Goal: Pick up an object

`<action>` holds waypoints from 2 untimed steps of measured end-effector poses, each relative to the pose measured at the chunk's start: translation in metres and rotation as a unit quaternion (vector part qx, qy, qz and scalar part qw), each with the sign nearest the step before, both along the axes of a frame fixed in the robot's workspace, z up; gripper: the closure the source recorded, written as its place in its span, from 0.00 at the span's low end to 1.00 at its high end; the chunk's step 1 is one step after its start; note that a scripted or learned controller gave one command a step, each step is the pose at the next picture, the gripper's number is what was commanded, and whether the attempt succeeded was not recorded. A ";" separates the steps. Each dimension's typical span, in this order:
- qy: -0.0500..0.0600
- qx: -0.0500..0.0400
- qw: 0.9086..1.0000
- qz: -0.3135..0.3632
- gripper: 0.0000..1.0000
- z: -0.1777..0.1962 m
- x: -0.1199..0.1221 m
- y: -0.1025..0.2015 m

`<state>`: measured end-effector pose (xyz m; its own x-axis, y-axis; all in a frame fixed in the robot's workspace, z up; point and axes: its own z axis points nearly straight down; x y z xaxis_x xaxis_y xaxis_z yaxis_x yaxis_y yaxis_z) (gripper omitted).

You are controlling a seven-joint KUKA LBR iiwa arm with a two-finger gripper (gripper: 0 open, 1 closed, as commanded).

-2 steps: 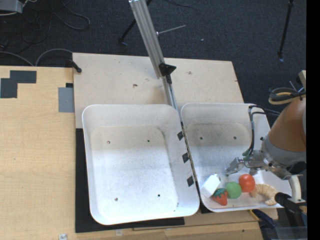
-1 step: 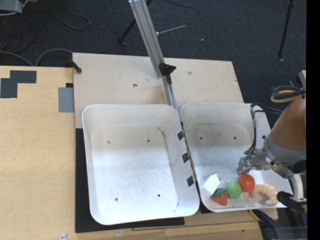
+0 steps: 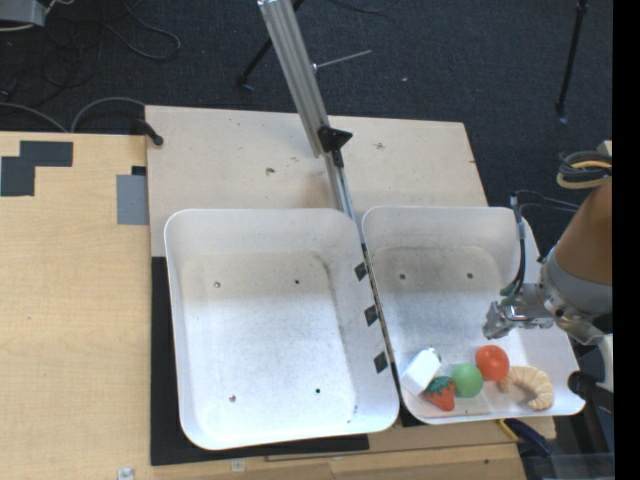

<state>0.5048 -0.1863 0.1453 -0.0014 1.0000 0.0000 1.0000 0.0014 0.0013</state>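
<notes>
Matt white plastic bins (image 3: pixel 260 268); pale wood-grain bench (image 3: pixel 70 318).

The floor (image 3: pixel 450 58) is a dark carpet, and some cables (image 3: pixel 60 28) lie on it at the upper left. A pale wooden board (image 3: pixel 250 158) stands in the middle, with a light wood table (image 3: pixel 70 318) touching its left side.

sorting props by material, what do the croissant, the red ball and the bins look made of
Croissant: probably moulded plastic toy food, smooth tan ridges. Red ball: plastic or rubber, with a slight sheen. Bins: thin white plastic, matte and scuffed grey, with rounded rims.
</notes>
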 end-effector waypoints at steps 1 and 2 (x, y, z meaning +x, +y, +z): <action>-0.001 -0.001 1.000 0.000 1.00 0.053 -0.003 -0.011; 0.000 0.000 1.000 0.000 1.00 0.095 -0.003 -0.013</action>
